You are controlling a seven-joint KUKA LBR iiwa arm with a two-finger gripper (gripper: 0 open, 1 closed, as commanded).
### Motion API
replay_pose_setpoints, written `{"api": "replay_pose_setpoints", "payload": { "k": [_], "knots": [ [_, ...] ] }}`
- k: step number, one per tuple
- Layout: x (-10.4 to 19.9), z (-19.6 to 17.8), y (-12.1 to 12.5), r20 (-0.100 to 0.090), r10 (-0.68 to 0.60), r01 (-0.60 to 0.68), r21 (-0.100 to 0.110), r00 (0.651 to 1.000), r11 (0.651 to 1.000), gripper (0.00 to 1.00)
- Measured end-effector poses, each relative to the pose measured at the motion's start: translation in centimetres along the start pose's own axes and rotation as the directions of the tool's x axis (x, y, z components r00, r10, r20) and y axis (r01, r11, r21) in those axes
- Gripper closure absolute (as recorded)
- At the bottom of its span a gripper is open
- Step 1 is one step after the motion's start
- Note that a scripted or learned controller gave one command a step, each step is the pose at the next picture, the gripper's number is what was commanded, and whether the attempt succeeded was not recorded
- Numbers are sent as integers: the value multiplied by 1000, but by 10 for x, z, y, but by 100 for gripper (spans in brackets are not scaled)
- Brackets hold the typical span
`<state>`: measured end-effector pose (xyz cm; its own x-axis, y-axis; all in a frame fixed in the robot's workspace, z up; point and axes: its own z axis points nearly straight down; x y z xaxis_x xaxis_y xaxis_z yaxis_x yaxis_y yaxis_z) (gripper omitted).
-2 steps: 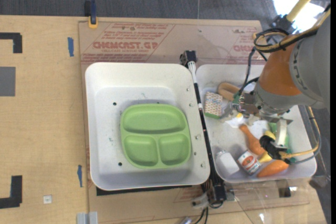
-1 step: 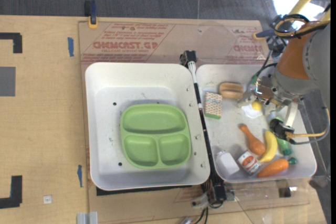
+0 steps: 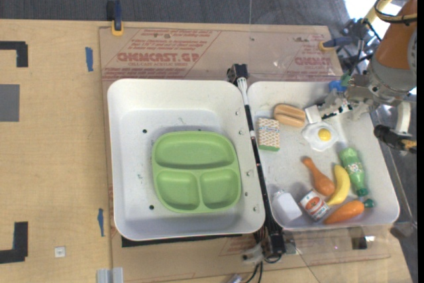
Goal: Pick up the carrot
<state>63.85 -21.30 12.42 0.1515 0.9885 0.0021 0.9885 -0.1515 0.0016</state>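
Note:
The carrot (image 3: 344, 211), orange with a green tip at its right end, lies on its side in the front right corner of the right bin (image 3: 384, 156). It rests just in front of a yellow banana (image 3: 340, 183) and to the right of a small can (image 3: 314, 205). My gripper (image 3: 334, 109) hangs over the bin's back right part, next to the fried egg (image 3: 322, 135) and well behind the carrot. Nothing is visibly held in it.
The right bin also holds a hot dog (image 3: 289, 114), a patterned packet (image 3: 268, 133), a drumstick (image 3: 318, 175), a green bottle (image 3: 353, 170) and a white object (image 3: 286, 203). A green divided tray (image 3: 195, 170) lies in the left bin (image 3: 126, 142).

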Motion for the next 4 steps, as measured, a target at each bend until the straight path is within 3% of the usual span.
{"api": "replay_pose_setpoints", "payload": {
  "k": [1,2,3,4],
  "knots": [
    [28,36,-50,5,-49,49,-6,999,999,0],
    [58,34,-11,7,50,-51,19,999,999,0],
    [14,-54,-81,4,-128,128,0,992,992,0],
    [67,-56,-116,-1,2,-2,7,1000,1000,0]
  ]
}}
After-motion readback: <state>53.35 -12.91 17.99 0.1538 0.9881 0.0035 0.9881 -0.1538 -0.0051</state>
